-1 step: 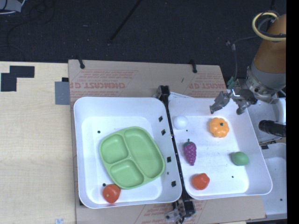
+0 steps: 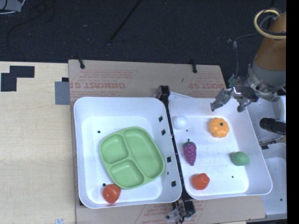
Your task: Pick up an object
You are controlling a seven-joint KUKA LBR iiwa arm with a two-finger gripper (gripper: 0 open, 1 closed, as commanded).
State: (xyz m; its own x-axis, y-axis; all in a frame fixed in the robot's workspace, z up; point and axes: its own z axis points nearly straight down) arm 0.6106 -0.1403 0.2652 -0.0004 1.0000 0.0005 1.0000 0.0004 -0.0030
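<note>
Red tomato [image 2: 111,193] at near corner of left bin [image 2: 88,115]; no object grasped yet.

Left to right: green divided plate [image 2: 131,157] sits in the left bin, tomato just beside its near edge. Right bin [image 2: 254,183] holds a white ball [image 2: 180,122] by the divider, purple grapes [image 2: 189,152], a red pepper-like piece [image 2: 200,181] near the front, an orange pumpkin [image 2: 218,127] and a green lime-like piece [image 2: 239,158]. Gripper [image 2: 229,102] hangs over the bin's far right edge, fingers spread wide, nothing between them. Pumpkin is the nearest candidate, apart from the fingers. Judgement: early stage; approach, closure and lift all remain.
</note>
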